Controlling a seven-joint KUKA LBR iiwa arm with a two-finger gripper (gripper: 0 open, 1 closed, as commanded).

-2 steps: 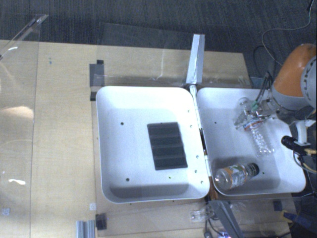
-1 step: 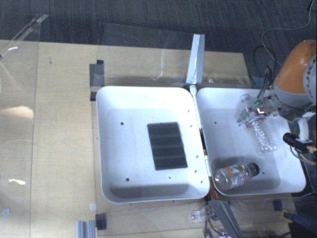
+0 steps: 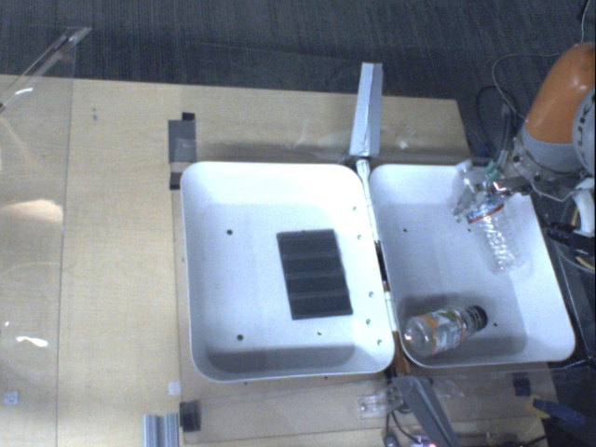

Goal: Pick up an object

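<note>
The left bin (image 3: 200, 250) holds one thing, a dark ribbed slab (image 3: 315, 273), flat near the middle of the floor and a little turned; it is low and wide, so I judge it a poor choice for a two-finger claw. In the right bin (image 3: 400, 250), a bottle with a dark cap (image 3: 445, 329) lies on its side in the near part, close to the wall that meets the left bin; it would probably roll if pushed from one side only. Further right and further back lies a clear crumpled bottle (image 3: 495, 236), slanted, its upper end just at the gripper (image 3: 484, 192); this seems to be the thing now in hand. Whether the claw is spread or pressed together I cannot tell; clear plastic and glare hide it. To do this step well, the claw should close across the narrow width of the bottle, not along its length; the thin plastic will likely give, so the squeeze should be firm; then lift straight up, slowly, well away from the bin's far-right wall.
</note>
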